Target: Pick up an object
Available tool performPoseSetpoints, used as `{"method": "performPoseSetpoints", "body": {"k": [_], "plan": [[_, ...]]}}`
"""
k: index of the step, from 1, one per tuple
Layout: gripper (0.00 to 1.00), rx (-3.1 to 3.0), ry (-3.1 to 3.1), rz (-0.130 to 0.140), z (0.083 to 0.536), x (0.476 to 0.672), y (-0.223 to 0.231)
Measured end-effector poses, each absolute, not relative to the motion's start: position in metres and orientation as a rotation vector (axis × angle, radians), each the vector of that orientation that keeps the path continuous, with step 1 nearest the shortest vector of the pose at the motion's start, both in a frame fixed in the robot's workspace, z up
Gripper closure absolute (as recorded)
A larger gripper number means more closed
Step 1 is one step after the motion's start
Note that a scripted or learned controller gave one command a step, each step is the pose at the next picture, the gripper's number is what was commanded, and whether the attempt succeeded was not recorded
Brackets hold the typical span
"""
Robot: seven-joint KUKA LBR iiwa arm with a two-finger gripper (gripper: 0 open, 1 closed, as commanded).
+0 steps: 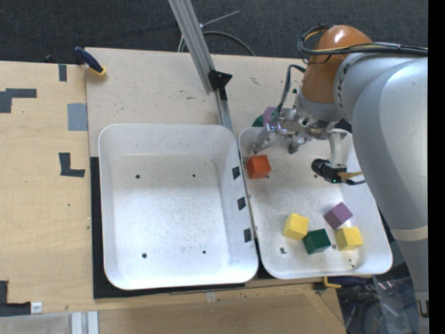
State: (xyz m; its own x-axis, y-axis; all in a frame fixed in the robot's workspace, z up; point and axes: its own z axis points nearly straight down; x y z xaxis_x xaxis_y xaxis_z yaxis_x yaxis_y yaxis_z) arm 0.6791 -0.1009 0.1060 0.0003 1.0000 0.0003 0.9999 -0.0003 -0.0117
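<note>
Camera view: the gripper (pixel 280 143) hangs over the top-left part of the right bin (pixel 379 264), close to the rim that borders the left bin (pixel 104 141). The jaws look apart w/ nothing between them.

An orange cube (pixel 259 166) lies just below the gripper's left prong, near the dividing rim but not gripped. A purple block (pixel 270 113) and a green piece (pixel 259 122) sit at the bin's top-left corner, partly hidden behind the gripper.

Lower in the right bin is a loose cluster: yellow cube (pixel 296 226), dark green cube (pixel 317 241), second yellow cube (pixel 349 238) and a purple cube (pixel 338 215), the last 3 nearly touching, near the bottom rim.

Mid bin floor betw. the orange cube and the cluster is bare. The arm covers the bin's right edge. The left bin's floor is open room, and the wooden surface (pixel 139 89) lies beyond both bins.
</note>
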Motion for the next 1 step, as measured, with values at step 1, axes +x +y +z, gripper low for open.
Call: {"method": "performPoseSetpoints", "body": {"k": [1], "plan": [[0.00, -2.199, -2.197, 0.008, 0.0873, 0.6774, -0.1827]]}}
